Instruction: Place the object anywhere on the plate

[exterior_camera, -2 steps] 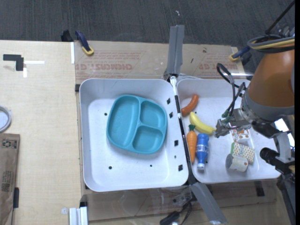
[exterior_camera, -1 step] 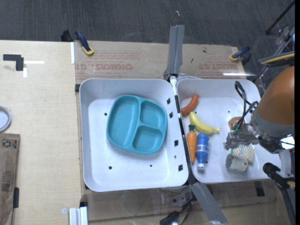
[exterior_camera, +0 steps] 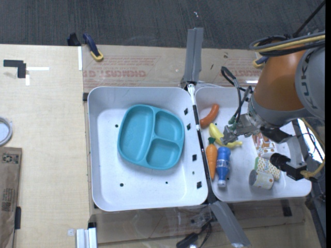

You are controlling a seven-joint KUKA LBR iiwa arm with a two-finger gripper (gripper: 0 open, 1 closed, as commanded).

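Observation:
A blue three-compartment plate (exterior_camera: 151, 136) lies in the left bin (exterior_camera: 103, 190). In the right bin (exterior_camera: 289, 190) lie an orange-red sausage-shaped toy (exterior_camera: 209, 115), a yellow banana (exterior_camera: 217, 135), an orange carrot (exterior_camera: 211, 158) and a blue bottle (exterior_camera: 223, 164). My gripper (exterior_camera: 231, 133) hangs low over the right bin, its tip right at the banana's right end, just above the bottle. Whether anything sits between the fingers is hidden at this angle.
A patterned pouch or cup (exterior_camera: 265, 170) lies at the right bin's front right. The arm's orange band (exterior_camera: 279, 84) and cables overhang the right bin's far side. A grey divider post (exterior_camera: 193, 56) stands between the bins at the back. A blue clamp (exterior_camera: 92, 47) rests on the bench.

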